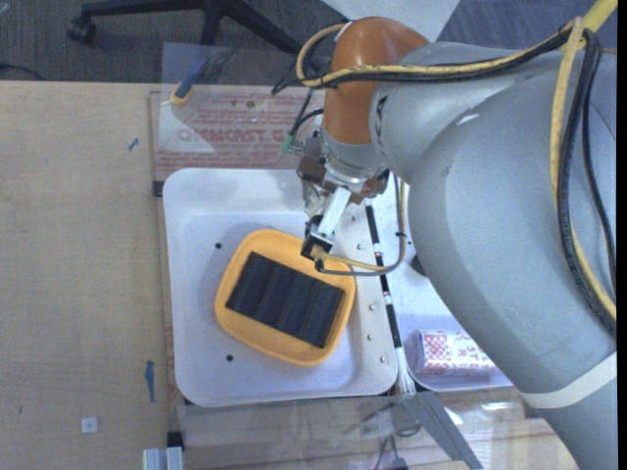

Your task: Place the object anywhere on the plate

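A yellow plate point(231, 280) with rounded corners lies in the middle of the left bin point(186, 213). A black ribbed rectangular object point(286, 300) rests flat on it and covers most of its inside. My gripper point(315, 198) hangs just past the plate's far right corner, under the orange band of the arm. It is above the bin floor and apart from the black object. The wrist hides its tips.
A red-and-white patterned box point(449, 352) lies in the right bin, partly under the arm. A printed cardboard sheet point(230, 135) lies beyond the left bin. The big grey arm covers most of the right side. Bare bench stretches to the left.
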You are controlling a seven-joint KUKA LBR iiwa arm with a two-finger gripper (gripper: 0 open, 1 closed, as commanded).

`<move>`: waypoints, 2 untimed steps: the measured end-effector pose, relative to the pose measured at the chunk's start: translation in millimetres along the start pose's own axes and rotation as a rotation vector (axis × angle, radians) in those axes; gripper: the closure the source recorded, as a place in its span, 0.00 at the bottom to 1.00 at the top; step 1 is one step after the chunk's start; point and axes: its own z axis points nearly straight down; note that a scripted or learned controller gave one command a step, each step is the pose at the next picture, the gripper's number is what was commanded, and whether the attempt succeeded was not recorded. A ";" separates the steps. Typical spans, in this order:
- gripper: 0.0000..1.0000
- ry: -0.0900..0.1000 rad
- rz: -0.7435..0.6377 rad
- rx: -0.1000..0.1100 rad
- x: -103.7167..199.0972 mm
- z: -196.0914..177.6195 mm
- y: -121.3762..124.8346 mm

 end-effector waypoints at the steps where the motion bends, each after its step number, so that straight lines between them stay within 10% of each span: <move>1: 1.00 0.002 0.202 -0.004 41.4 -40.4 -16.3; 2: 1.00 0.002 0.342 -0.004 110.9 -48.9 -30.9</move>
